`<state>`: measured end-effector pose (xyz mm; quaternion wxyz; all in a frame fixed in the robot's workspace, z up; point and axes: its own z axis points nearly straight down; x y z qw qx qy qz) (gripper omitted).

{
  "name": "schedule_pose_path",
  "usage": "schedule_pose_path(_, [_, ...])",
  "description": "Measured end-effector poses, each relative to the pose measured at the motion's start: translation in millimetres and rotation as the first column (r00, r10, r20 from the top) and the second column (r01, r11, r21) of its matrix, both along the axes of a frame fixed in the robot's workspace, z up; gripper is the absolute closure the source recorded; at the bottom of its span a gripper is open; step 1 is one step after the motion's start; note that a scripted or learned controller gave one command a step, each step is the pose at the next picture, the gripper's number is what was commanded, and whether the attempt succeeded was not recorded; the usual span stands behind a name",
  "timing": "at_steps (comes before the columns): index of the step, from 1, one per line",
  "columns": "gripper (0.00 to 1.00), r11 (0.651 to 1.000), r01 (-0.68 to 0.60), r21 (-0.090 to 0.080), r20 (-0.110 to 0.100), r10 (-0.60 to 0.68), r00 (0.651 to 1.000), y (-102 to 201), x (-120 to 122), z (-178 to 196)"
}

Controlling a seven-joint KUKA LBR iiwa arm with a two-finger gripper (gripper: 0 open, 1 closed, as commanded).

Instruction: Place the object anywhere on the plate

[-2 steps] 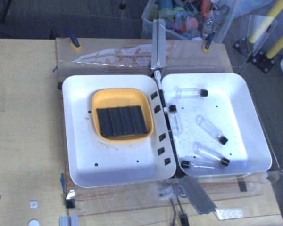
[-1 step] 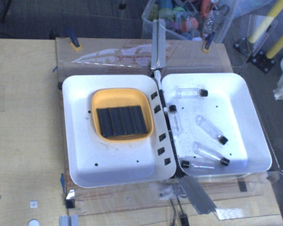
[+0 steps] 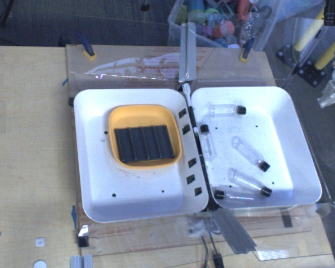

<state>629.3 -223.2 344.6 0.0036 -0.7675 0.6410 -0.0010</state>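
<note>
1. I see the yellow plate (image 3: 144,135) in the left bin (image 3: 89,149), a dark ridged block (image 3: 144,143) lying on it.
2. Clear tubes (image 3: 249,152) lie scattered in the right bin (image 3: 285,127).
3. I cannot tell the gripper's state.

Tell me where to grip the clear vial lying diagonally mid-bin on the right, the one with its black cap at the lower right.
Take the vial across the middle of its clear body, from straight above, fingers closing square to its long axis. It lies flat and apart from the other vials; the round wall would probably slip endwise.
</note>
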Motion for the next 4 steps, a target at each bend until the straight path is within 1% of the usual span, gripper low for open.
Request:
schedule_pose_path(1, [1.00,0.974,-0.225,-0.002,0.001,0.225,0.974,7,33,34])
schedule_pose_path(2, [1.00,0.921,-0.389,-0.003,0.000,0.389,0.921,11,-6,91])
schedule_pose_path(3, [1.00,0.728,-0.686,-0.003,-0.001,0.686,0.728,13,-19,90])
schedule_pose_path(4, [1.00,0.570,-0.822,-0.003,-0.001,0.822,0.570,3,-77,90])
